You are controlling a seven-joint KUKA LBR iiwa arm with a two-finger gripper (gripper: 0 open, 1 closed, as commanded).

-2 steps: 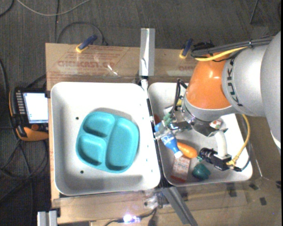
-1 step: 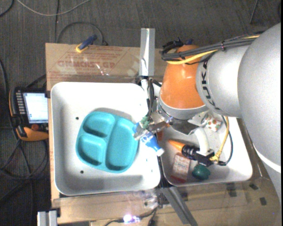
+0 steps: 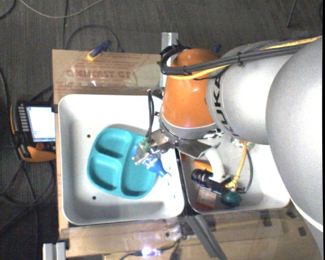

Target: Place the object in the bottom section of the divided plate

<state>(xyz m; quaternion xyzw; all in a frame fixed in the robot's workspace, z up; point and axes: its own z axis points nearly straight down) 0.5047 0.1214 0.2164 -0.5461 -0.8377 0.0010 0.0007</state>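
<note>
Left bin [image 3: 76,118] and right bin [image 3: 268,191] side by side on a bench, cardboard [image 3: 103,72] tucked under the left one's far side, a blue-and-yellow clip [image 3: 98,50] at its edge, an orange-cased pendant [image 3: 37,126] with lit screen alongside, a dark green thing [image 3: 231,199] in the right bin, grey carpet [image 3: 21,47] all around.

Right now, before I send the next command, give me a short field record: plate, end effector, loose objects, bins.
plate: teal divided plate, lying in the left bin
end effector: low over the plate's right side
blue object: at the plate's right rim, right by the end effector; held or not, cannot tell
right bin: holds a dark green object and a reddish item
arm: reaches in across the right bin
</note>
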